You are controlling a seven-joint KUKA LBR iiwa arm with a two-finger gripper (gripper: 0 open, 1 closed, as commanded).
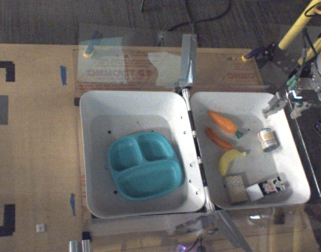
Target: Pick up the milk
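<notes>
The milk (267,188) is a small carton with a black-and-white cow pattern and a white end. It lies on its side at the front edge of the right bin (299,164). My gripper (278,103) hangs over that bin's far right corner, at the rim, well behind the milk and above the tin can. Nothing shows in its grasp. The arm comes in from the right edge of the camera view.
The right bin also holds a carrot (223,123), a thinner orange-red vegetable (218,139), a banana (228,160), a tin can (267,139) and a speckled square block (234,188) touching the milk's white end. A teal divided plate (145,165) lies in the left bin (97,114).
</notes>
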